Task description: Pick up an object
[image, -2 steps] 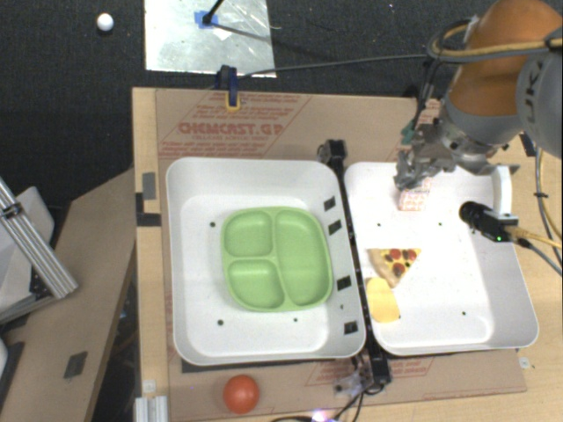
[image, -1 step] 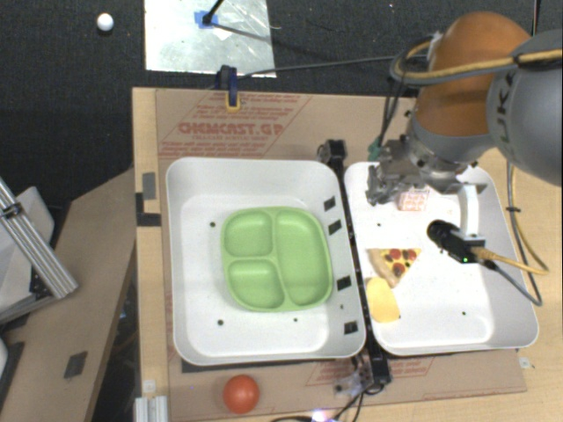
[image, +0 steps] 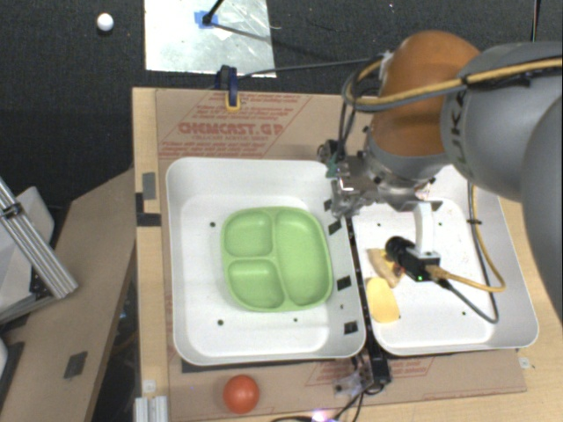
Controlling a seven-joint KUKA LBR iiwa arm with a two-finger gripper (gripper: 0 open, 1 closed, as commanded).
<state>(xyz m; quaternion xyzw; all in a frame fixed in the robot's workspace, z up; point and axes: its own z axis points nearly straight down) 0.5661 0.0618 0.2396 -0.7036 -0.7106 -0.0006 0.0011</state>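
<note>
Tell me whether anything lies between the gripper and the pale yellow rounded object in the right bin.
Only a small tan piece, lying in the shallow white right bin beside the pale yellow rounded object, on the side toward the gripper above the bins' shared wall. Nothing covers the yellow object.

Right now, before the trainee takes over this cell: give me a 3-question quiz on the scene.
1. True or false: the green three-compartment plastic tray lies in the left shallow white bin.
2. Where is the round orange ball? A) in the tray B) on the bench, outside both bins C) beside the yellow piece
3. Fill in: the pale yellow flat piece lies in the ___ bin.

Key: 1 true; 2 B; 3 right.
</note>
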